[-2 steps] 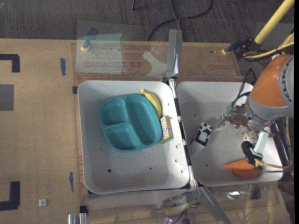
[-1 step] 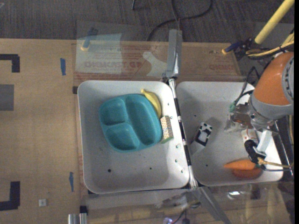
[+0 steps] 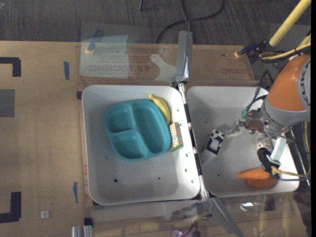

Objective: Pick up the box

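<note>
We judge the small black-and-white box (image 3: 215, 141) in the right bin (image 3: 217, 102) light and stiff; we'd grip its long sides; gripper (image 3: 236, 129) unclear

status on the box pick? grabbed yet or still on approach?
Done: the arm has reached into the right bin, with the gripper close beside the black-and-white box. In hand: nothing visibly; the box lies on the bin floor. Left: grasp and lift. The carrot and the teal plate look untouched.
</note>
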Robot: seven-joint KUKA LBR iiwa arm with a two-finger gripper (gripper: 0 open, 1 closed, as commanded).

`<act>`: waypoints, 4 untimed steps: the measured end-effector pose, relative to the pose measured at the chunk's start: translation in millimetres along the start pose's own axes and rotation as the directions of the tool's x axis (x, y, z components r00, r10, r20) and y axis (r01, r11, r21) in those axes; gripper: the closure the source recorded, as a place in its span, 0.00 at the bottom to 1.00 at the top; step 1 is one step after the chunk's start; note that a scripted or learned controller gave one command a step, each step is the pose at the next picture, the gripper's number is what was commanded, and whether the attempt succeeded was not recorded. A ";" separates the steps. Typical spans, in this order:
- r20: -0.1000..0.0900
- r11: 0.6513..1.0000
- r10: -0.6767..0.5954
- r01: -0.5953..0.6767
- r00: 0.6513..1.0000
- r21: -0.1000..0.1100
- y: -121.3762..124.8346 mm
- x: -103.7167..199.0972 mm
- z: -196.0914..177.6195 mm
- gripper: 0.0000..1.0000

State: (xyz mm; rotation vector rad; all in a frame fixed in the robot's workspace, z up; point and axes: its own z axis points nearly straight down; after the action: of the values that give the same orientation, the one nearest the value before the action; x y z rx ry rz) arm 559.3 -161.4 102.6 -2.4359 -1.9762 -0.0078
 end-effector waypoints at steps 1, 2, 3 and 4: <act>0.003 1.000 0.003 -0.003 1.000 -0.002 0.4 -2.4 -9.9 1.00; 0.008 0.980 0.200 -0.200 0.980 -0.003 13.4 -1.3 -51.1 1.00; 0.008 0.980 0.199 -0.199 0.980 -0.002 13.4 -0.3 -51.1 0.00; 0.007 0.983 0.185 -0.185 0.983 -0.001 -17.1 19.9 -1.9 0.00</act>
State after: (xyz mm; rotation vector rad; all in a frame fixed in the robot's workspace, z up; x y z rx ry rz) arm 546.7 -138.5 104.6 -2.6130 -1.7432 0.0007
